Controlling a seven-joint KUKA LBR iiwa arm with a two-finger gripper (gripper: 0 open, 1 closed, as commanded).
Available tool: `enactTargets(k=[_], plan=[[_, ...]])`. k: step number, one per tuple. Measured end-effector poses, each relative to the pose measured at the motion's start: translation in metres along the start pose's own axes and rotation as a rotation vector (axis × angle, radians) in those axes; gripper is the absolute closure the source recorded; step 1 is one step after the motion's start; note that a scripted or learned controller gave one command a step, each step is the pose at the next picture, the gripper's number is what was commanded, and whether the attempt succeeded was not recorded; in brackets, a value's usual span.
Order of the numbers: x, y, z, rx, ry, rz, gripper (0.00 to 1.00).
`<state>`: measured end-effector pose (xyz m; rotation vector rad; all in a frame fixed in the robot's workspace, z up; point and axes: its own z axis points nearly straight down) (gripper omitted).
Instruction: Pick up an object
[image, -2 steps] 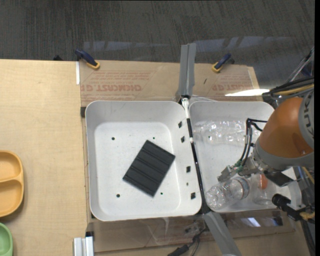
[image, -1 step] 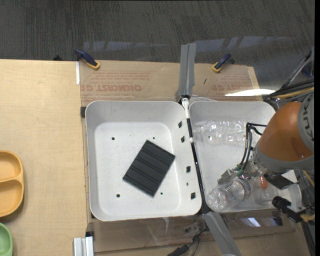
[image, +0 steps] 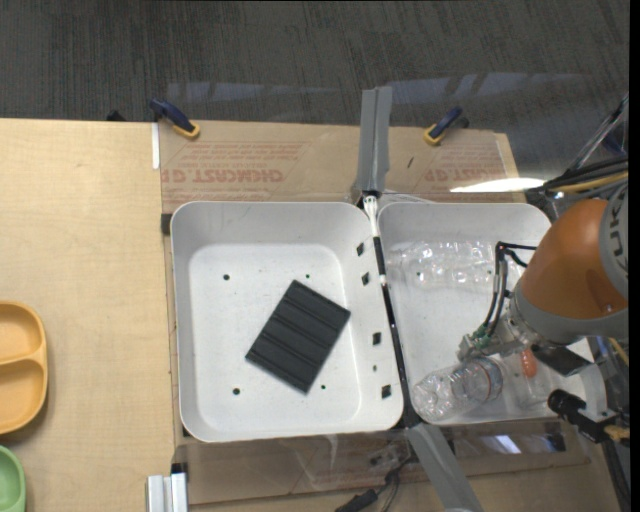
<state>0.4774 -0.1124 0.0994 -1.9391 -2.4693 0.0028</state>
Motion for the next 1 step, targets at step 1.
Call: enactTargets(k=[1], plan=[[-0.0007, 0.0005, -0.0086, 0.000, -0.001, 0.002, 1.00]])
